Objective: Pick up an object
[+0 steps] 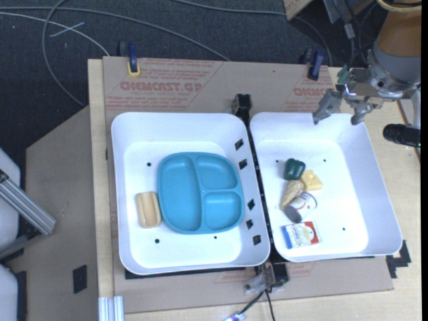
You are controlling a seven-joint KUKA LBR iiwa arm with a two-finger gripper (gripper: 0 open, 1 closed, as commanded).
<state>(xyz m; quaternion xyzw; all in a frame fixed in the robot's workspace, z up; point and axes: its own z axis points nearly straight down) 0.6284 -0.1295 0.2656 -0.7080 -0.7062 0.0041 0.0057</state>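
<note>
Objects for picking lie in a small cluster in the right bin (374,199), near its middle-left: a dark green rounded piece (293,169) at the top, a pale yellow wedge like cheese (311,180) touching its lower right, a tan cone-shaped piece (291,194) just below, a small round tin with a red-and-white end (302,204) beside the cone, and, a little apart toward the near wall, a flat white packet with red and blue print (301,235); its lettering is too small to read.

From the single overhead view, my tool (340,112) hangs over the far edge of the right bin, well apart from the cluster. Its two grey fingers (323,110) are spread apart with nothing between them. My arm (398,42) comes in from the right, grey metal with an orange band.

The left bin (127,146) is the same smooth, shallow white plastic with rounded corners. In it sits a glossy teal plate with three compartments (200,191), and a tan, bread-like block (148,208) lies just beside the plate's left edge.

Both bins rest on a brown cardboard sheet (180,79) printed in faded red; I can read "CHEMCAST GP" at the far left. Blue clamps (133,57) pin the sheet to the desk (60,179). Grey cables (73,19) loop on the dark carpet beyond.
</note>
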